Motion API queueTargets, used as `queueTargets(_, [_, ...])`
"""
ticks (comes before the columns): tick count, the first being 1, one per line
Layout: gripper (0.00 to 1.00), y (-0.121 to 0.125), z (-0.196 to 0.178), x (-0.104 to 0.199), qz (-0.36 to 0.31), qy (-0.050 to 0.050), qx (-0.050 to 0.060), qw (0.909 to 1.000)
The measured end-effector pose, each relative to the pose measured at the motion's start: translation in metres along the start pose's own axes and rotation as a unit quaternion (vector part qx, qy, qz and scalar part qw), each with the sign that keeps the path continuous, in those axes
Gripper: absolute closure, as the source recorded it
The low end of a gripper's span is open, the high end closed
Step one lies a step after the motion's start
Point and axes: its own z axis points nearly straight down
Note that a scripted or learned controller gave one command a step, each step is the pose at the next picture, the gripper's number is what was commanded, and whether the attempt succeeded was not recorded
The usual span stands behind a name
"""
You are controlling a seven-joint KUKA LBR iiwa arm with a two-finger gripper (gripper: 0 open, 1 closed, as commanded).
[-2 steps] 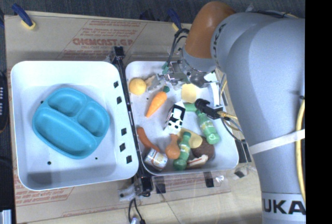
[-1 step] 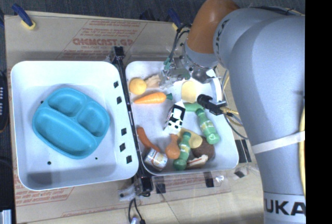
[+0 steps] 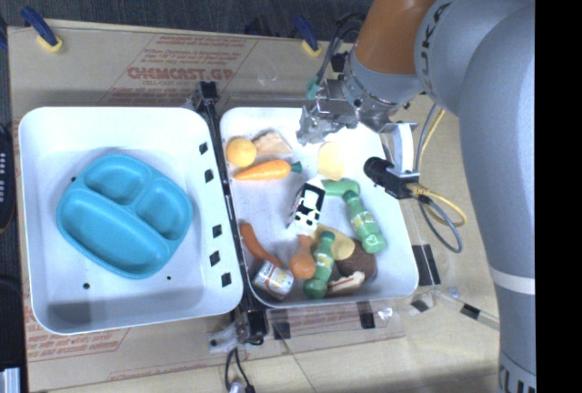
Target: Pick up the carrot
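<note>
Take the right-hand bin point(image 3: 393, 287) as your landmark. Along its near wall you see a heap of toy food: a small can point(image 3: 273, 278), a green bottle point(image 3: 320, 266) and a brown piece point(image 3: 353, 268). A sausage point(image 3: 254, 241) lies by the bin's left wall, just behind the can. Mid-bin, a black-and-white cow figure point(image 3: 307, 206) lies beside a second green bottle point(image 3: 362, 220). Farther back, the carrot point(image 3: 263, 170) lies flat toward the left wall, green tip pointing right, touching a yellow ball point(image 3: 240, 151) behind it. The gripper point(image 3: 318, 123) hangs over the bin's far edge, right of the carrot and apart from it; you cannot tell its state. Left of the bin, a blue divided plate point(image 3: 125, 214) sits in the other bin point(image 3: 41, 200).
</note>
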Motion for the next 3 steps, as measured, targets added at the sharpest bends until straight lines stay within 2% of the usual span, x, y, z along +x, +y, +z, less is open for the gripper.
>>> queueTargets(1, [1.00,-0.067,0.055,-0.008,-0.172,0.003,0.006,0.9850])
queueTargets(2, [0.00,-0.067,0.054,-0.008,-0.171,0.003,0.005,0.9852])
queueTargets(3, [0.00,0.042,0.134,-0.022,-0.186,0.001,0.006,0.9825])
